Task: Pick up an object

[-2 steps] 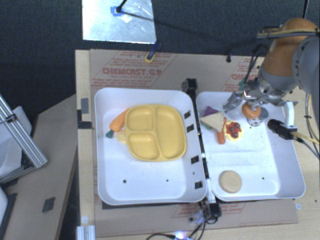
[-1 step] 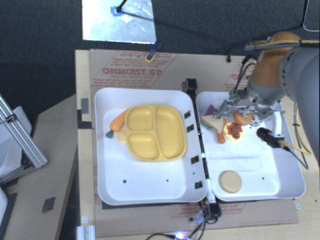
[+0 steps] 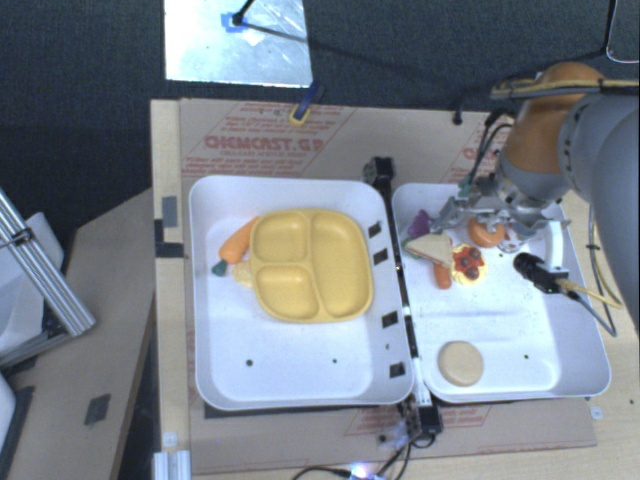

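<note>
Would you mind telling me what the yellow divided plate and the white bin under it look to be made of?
Yellow divided plate: probably moulded plastic with a matte finish, judging by its uniform colour and soft rounded ridges. Left bin: likely thin formed white plastic, smooth, with rounded corners.

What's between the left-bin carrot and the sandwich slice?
The yellow divided plate, then the bins' adjoining rims, seen in the camera view.

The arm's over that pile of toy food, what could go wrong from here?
1. The gripper hangs over a crowded heap: the round orange piece, the tan sandwich wedge and the red-topped piece lie close together, so it might nudge neighbours or grab badly.
2. The heap sits near the far wall of the white bin, which may hinder the approach.
</note>
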Controlling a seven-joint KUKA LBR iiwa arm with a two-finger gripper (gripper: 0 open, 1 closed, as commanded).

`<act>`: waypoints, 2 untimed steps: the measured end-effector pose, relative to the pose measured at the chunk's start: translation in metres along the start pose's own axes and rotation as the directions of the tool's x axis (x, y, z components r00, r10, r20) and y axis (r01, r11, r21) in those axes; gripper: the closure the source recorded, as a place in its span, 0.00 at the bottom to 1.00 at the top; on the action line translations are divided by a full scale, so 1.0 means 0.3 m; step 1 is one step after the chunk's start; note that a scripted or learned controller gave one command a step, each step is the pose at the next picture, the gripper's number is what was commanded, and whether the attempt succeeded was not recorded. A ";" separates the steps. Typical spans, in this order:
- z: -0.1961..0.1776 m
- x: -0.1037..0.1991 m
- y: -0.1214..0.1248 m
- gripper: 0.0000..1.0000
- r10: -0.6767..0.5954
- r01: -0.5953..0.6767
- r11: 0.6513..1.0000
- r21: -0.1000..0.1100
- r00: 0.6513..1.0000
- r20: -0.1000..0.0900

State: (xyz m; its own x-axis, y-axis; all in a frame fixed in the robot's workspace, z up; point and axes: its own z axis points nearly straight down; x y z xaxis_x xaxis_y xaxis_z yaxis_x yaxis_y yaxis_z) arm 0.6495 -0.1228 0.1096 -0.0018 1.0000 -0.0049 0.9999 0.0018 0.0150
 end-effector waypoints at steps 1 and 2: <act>-0.027 0.004 -0.001 1.00 -0.002 0.002 1.000 0.003 1.000 -0.002; -0.192 0.029 -0.009 1.00 -0.004 0.004 1.000 0.009 1.000 -0.005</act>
State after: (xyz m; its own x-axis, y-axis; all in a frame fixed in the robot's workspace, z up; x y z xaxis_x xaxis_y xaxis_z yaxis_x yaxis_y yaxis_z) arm 0.6458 -0.1138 0.1671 -0.0056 1.0000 -0.0004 1.0000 0.0056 0.0064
